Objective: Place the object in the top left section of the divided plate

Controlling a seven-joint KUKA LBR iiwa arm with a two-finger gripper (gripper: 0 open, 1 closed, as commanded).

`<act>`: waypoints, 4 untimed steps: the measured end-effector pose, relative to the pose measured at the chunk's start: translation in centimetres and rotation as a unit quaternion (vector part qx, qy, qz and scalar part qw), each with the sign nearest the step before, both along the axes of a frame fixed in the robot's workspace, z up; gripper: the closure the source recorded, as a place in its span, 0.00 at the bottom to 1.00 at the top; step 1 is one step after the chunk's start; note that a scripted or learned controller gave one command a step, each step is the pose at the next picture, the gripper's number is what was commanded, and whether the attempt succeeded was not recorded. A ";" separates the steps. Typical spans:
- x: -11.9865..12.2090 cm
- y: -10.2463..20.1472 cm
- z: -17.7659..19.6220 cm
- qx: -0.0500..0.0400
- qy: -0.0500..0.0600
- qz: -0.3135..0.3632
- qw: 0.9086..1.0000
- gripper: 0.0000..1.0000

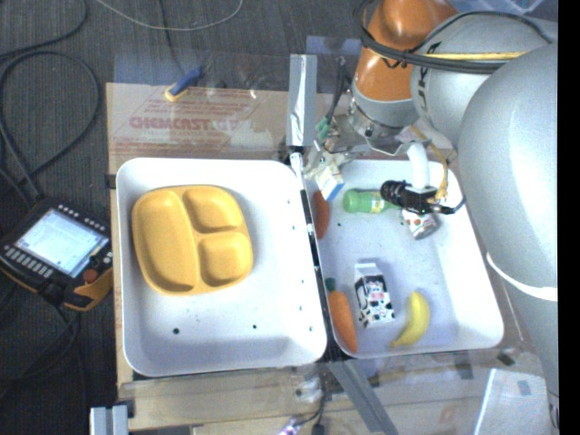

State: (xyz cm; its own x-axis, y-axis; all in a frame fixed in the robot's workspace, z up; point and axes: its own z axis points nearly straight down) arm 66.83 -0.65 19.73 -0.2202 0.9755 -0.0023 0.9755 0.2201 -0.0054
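Glossy yellow divided plate (192, 237) has rounded sections; gripper (328, 163) state unclear.

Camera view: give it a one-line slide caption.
Claw at right bin's top-left corner; yellow divided plate waits in left bin.

Red block lettering ran across the cardboard sheet (195, 120) behind the left bin, but it was too faint and washed out to read for certain. The small carton (372, 297) carried dark print that was too small to read.
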 end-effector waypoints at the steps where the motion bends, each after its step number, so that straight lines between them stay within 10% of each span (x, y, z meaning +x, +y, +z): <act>1: -4.8 3.8 -1.7 0.001 0.001 -0.001 1.000 1.00; 2: -2.5 10.3 0.0 0.001 0.000 0.037 0.999 1.00; 4: -2.5 10.4 1.2 0.001 0.005 0.037 0.999 1.00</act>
